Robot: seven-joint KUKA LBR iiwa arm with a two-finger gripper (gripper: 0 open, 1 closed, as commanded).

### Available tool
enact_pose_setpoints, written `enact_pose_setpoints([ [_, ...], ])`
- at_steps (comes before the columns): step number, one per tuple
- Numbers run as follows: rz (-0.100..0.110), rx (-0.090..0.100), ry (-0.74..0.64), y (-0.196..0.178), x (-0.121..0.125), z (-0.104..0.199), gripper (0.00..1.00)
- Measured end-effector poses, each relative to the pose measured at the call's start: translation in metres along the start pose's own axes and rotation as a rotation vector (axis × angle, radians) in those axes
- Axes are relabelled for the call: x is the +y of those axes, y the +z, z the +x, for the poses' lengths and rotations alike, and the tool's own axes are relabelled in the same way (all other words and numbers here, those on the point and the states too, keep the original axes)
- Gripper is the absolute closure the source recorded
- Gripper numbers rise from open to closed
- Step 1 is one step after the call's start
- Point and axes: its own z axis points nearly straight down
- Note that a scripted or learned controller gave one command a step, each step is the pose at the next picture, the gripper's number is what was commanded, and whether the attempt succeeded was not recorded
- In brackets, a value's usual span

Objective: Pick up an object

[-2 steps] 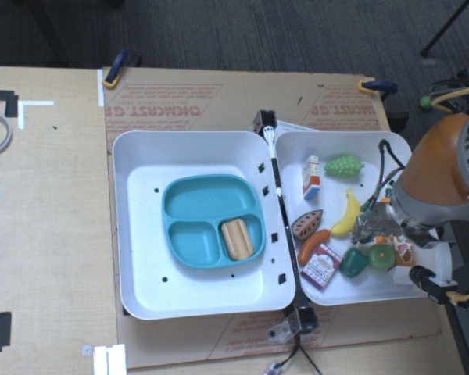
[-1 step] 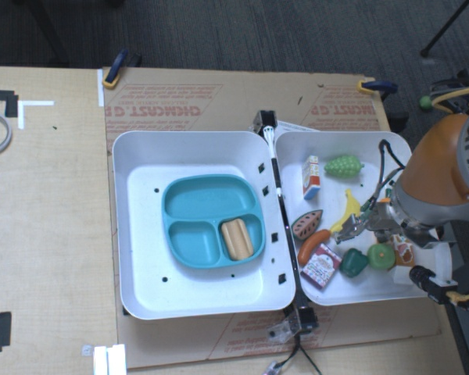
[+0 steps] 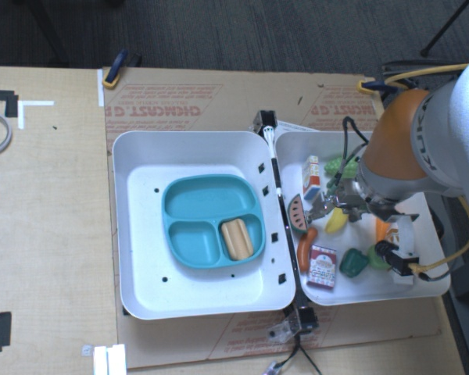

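1. The brown cardboard (image 3: 187, 104) under the bins has red printing on it. The letters look flipped and upside down, so I cannot read the words for sure.
2. A small red and white box (image 3: 322, 266) lies in the right bin (image 3: 430, 287), near the front. It has a label, but the writing is too small to read.
3. A white carton (image 3: 312, 180) with red and blue marks sits near the back of the right bin. Its words are too small to read too.
4. The gripper (image 3: 334, 207) is low in the right bin, over the toys. I cannot tell how its jaws are set.
5. A small yellow toy (image 3: 336, 220) lies just under the gripper. Its long side slants from the front left up to the back right. I cannot tell if the gripper touches it.
6. Close by are a watermelon slice (image 3: 297, 213), a thin orange carrot (image 3: 305, 244) and a green pepper (image 3: 353, 262).
7. The left bin (image 3: 141, 225) holds a teal tray (image 3: 195, 201) with three parts.
8. A tan bread roll (image 3: 236, 238) lies in the tray's front right part. Its long side runs front to back.
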Motion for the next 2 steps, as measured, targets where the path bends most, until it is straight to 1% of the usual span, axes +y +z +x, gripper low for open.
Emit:
enact_pose_setpoints([
  [1,-0.001,0.000,0.000,-0.010,0.000,0.000,1.00],
  [2,-0.001,-0.001,-0.003,-0.100,0.025,0.007,1.00],
])
